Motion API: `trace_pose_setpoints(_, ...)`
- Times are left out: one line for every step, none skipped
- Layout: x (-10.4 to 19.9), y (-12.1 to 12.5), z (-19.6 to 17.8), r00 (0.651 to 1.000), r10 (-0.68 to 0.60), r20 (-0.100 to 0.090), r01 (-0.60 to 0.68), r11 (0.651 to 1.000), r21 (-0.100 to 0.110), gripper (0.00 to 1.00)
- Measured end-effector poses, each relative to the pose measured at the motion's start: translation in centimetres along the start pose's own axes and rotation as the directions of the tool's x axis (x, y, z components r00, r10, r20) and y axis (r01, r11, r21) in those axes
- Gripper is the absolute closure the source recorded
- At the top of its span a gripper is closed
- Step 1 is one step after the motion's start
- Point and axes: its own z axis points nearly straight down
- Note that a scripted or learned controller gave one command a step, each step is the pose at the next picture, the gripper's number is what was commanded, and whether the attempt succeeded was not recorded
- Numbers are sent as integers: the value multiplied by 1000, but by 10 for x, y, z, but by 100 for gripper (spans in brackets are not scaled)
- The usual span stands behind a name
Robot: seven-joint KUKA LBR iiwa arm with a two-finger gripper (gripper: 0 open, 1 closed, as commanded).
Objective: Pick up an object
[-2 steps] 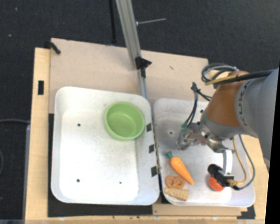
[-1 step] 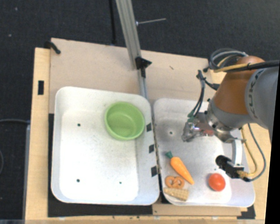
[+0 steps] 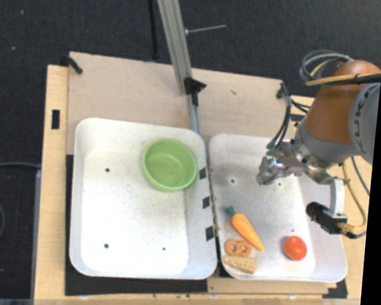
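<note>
Four objects lie near the right bin's (image 3: 314, 264) bottom edge, the carrot (image 3: 248, 231) nearest at 6 o'clock from the gripper (image 3: 267, 175), long axis running 10-to-4; finger state unreadable, nothing visibly held.

A light wooden bench (image 3: 126, 92) carries two shallow white bins side by side, edges touching: the left bin (image 3: 128, 243) and the right bin (image 3: 243, 160). A slanted metal post (image 3: 177, 36) rises from behind them.

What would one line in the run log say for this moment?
pincer: above right bin, nothing held | carrot, tomato, pretzel: near front edge | green bowl: left bin
</note>
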Motion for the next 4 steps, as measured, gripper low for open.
trace_pose_setpoints(-1,2,-54,1000,-1,1,1,1000,-2,100)
trace_pose_setpoints(44,11,-46,1000,-3,-1,3,1000,6,100)
trace_pose_setpoints(102,35,-45,1000,-4,-2,4,1000,4,100)
trace_pose_setpoints(145,62,-44,1000,-3,-1,3,1000,4,100)
